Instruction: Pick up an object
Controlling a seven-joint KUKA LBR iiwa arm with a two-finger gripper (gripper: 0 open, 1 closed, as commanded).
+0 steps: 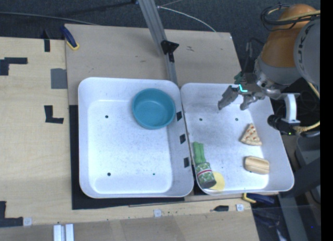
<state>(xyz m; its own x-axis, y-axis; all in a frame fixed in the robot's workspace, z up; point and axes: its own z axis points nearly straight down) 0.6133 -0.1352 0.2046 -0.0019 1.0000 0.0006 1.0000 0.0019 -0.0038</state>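
End effector hangs spread, gripping nothing, above the right bin; no legible writing on the green packet.

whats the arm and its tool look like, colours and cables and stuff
The arm is rounded and grey, with a broad orange band above the wrist. Black cables loop over its top and along its right side. The tool is dark grey metal with two slim fingers, and a small teal-green light glows at its base.
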